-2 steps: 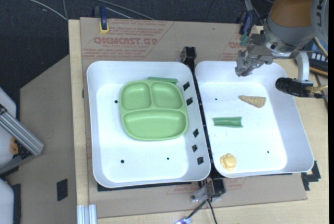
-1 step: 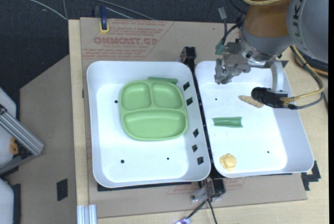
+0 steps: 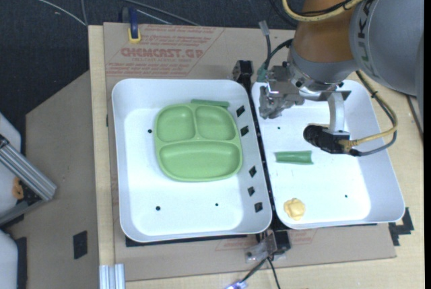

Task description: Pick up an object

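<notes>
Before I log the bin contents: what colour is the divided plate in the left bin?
Light green; the divided plate shows clearly in the camera view.

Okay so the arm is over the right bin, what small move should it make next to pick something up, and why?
Probably shift the gripper toward the view's bottom edge and lower it over the green piece. The gripper sits near the far left corner of the right bin, with nothing seen between its fingers. The green piece lies apart from the small yellow object, and is the closer of the two.
</notes>
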You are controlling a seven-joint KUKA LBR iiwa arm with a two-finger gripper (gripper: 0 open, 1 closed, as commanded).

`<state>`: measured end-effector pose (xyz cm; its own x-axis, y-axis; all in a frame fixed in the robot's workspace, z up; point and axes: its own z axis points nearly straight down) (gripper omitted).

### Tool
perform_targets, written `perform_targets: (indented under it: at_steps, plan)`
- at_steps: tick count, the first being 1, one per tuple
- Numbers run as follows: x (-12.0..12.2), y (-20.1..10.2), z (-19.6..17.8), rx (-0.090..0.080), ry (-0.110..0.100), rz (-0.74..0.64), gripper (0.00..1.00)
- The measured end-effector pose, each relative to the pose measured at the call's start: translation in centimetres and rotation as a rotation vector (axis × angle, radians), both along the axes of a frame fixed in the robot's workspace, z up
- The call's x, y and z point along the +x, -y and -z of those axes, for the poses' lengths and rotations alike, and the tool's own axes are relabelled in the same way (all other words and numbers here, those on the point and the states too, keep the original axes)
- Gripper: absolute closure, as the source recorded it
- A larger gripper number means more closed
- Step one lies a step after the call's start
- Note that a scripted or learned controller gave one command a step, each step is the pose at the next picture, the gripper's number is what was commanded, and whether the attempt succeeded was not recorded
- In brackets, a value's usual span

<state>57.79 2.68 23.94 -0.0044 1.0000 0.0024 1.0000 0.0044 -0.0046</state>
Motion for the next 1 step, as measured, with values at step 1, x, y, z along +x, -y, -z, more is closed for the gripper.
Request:
perform_targets:
  at_steps: [1]
  plan:
    - [-0.94,-4.81,-0.29,0.0,0.001,-0.001,1.0]
